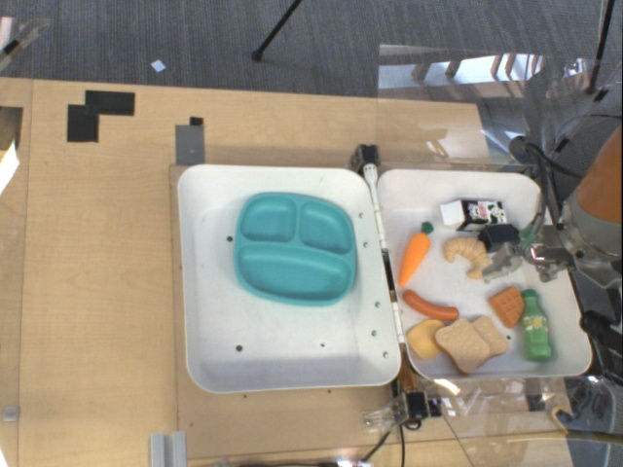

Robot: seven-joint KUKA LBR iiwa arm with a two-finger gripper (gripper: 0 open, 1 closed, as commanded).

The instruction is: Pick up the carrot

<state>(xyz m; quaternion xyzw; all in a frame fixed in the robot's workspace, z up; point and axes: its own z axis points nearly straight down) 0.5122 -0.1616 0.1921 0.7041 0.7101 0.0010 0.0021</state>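
A pale wooden bench (97,290) sits below a strip of dark grey carpet, with black angular marks near its upper left corner. On it, two shallow white bins lie side by side, touching along a hinged middle seam.

The left bin (214,348) holds a teal divided plate (294,247) with three compartments, set slightly above the bin's middle.

The right bin (419,193) is crowded. The carrot (416,255), orange with a small green top, lies near its left wall, tilted with the green end uppermost. Just below it rests a red sausage (430,306), and below that a yellow potato-like piece (422,337) touching slices of toast (471,343). Right of the carrot, apart from it, lies a croissant (466,251). Above the croissant is a small black-and-white carton (474,212); its printing is too small to read. Farther right are an orange waffle-patterned square (507,305) and a green bottle (534,326), its label unreadable.

The gripper (498,257) hangs over the croissant's right end, well apart from the carrot. Whether its fingers are spread or closed cannot be told, and nothing is visibly held.
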